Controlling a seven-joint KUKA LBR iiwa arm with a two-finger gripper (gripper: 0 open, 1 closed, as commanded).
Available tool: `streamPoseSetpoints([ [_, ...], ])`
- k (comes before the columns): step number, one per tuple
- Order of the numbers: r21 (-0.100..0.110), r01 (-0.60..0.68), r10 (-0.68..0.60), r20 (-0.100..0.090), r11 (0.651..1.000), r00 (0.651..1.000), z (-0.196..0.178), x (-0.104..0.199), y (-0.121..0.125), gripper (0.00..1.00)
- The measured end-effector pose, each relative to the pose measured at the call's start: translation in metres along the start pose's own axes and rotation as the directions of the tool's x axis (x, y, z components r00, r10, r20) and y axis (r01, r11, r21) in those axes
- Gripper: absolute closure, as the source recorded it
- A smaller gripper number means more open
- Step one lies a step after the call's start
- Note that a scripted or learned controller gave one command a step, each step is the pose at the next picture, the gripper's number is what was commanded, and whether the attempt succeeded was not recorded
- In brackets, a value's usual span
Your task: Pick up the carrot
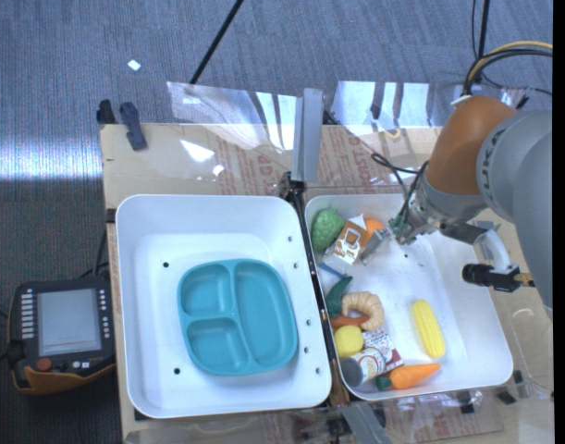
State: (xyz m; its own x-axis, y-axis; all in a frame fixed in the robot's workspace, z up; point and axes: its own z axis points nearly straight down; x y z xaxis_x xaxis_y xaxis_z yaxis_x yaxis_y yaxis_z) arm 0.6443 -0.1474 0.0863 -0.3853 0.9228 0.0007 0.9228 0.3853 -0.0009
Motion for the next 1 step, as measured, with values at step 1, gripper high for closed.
streamPoseSetpoints([
  [1, 0.001, -0.420, 0.420, -0.001, 0.907, 0.907, -0.0241, -0.0584, -0.0237, 0.00],
])
